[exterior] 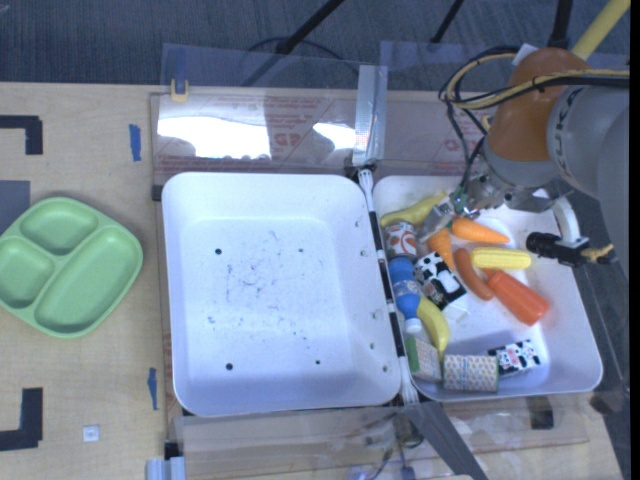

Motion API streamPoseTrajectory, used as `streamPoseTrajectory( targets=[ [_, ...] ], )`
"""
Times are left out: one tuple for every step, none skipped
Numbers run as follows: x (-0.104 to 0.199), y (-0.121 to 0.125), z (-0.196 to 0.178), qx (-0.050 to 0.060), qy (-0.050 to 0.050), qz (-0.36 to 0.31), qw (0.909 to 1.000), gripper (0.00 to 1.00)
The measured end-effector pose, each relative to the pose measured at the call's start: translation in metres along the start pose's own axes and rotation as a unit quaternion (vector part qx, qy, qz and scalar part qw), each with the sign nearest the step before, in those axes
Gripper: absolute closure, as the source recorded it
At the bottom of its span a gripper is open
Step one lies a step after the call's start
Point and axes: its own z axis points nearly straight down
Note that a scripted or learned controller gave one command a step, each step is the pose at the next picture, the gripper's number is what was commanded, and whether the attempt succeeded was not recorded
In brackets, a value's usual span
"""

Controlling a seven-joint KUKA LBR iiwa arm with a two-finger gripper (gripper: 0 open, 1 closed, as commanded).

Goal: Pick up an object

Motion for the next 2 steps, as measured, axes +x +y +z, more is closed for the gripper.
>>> streamPoseTrajectory(
  targets=[
    [0.0,0.002,-0.01,-0.003,0.0,-0.001,1.0,1.0],
    [0.04,0.019,-0.098,-0.006,-0.001,0.132,0.9912,1.0]
  ],
)
